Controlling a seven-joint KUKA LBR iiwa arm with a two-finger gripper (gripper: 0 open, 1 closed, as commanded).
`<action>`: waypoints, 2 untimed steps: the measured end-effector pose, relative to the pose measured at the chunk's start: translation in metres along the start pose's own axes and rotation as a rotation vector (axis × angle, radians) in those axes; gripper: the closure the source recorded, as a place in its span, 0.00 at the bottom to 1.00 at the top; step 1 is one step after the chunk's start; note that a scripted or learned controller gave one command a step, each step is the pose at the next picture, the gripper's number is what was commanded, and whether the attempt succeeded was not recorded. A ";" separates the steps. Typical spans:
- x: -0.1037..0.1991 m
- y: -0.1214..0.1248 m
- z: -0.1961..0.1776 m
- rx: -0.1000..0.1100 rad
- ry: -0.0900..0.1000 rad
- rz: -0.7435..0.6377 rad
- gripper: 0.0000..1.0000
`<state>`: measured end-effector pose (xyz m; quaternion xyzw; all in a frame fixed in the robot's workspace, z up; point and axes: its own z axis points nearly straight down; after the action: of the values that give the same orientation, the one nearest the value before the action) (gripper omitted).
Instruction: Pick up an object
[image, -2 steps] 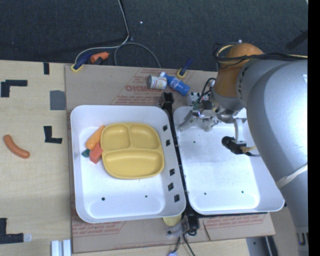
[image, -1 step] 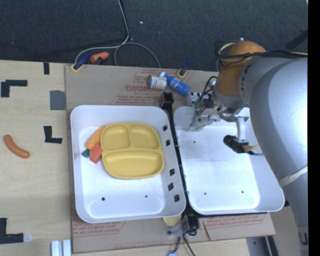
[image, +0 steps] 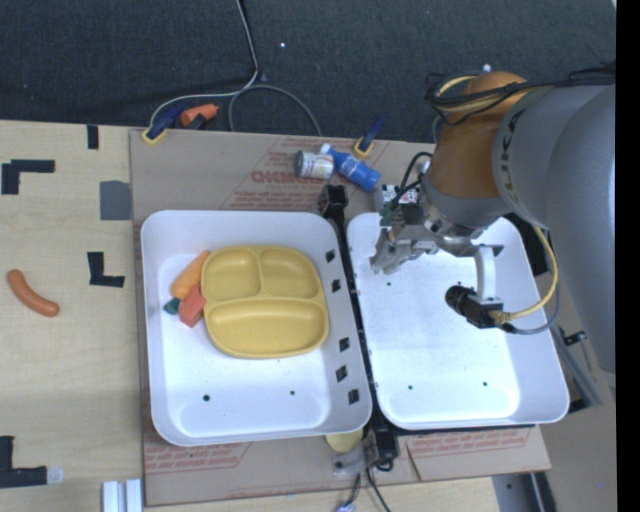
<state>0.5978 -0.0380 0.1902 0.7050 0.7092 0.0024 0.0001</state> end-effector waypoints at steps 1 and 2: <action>0.078 -0.003 -0.004 0.004 0.000 -0.004 1.00; 0.042 0.009 -0.001 0.005 -0.005 0.007 1.00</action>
<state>0.6069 0.0037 0.1909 0.7075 0.7067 -0.0009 0.0000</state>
